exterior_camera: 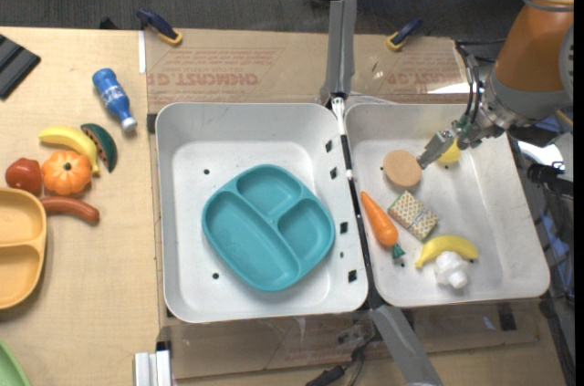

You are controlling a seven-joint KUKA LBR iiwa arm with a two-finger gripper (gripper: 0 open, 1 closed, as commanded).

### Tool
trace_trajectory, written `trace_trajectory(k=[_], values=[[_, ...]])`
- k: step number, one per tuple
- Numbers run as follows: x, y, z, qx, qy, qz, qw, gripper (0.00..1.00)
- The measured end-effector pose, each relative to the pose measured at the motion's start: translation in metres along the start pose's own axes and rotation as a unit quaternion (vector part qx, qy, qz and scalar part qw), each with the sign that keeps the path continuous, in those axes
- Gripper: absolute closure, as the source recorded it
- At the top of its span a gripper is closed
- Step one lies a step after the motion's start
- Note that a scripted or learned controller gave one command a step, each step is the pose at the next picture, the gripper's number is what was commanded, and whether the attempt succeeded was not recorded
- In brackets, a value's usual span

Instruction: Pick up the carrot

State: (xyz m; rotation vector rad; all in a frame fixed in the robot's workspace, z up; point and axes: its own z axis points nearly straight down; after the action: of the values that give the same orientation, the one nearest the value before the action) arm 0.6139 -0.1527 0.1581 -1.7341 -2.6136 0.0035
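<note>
The carrot (379, 220), orange with a small green tip, lies along the left wall of the right bin (511, 284), pointing toward the front. The gripper (435, 151) hangs over the back of that bin, up and to the right of the carrot and well apart from it. Its tip is beside a tan round disc (401, 168), and a small yellow piece (450, 154) shows just behind it. The grey arm with its orange band (537, 46) comes in from the right.
Near the carrot in the right bin are a patterned block (412, 213), a banana (447, 248) and a white lump (452, 271). The left bin (182, 156) holds a teal divided plate (266, 226). Toy fruit, a blue bottle (113, 99) and a yellow bowl (18, 247) sit on the bench at the left.
</note>
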Motion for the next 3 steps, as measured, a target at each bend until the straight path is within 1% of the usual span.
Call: trace_trajectory(k=[1, 2, 3], values=[[-0.003, 0.020, 0.027, -0.001, -0.001, -0.206, 0.9786, 0.00], [0.015, 0.030, -0.020, -0.002, -0.002, -0.337, 0.9416, 0.00], [0.002, 0.041, 0.048, -0.002, 0.000, -0.463, 0.8866, 0.00]])
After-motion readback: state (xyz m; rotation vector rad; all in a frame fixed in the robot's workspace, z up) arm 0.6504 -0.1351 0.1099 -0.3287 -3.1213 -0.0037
